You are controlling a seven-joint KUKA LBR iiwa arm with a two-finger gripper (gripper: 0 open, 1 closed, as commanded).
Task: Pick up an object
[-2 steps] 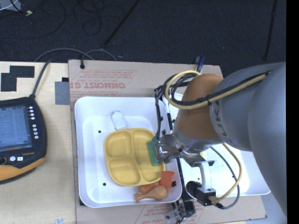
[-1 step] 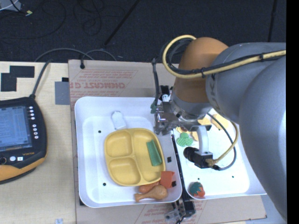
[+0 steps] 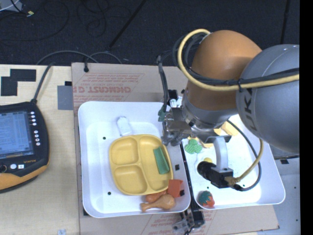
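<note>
Hanging over the shared wall between two shallow white bins (image 3: 93,131): dark metal pincer (image 3: 171,129), its state impossible to tell from above. Just below and left of the pincer, touching nothing of it: flat green rectangular block (image 3: 161,160), lying in the right compartment of a yellow three-part plastic tray (image 3: 132,168). Just right of the pincer: crinkled green leafy toy (image 3: 193,147). Farther below: red-orange block (image 3: 175,186) and tan plastic drumstick (image 3: 159,202) at the tray's lower edge. Left of the pincer: small white rounded piece (image 3: 123,126). Below right, well apart: red strawberry toy (image 3: 207,199).
</note>
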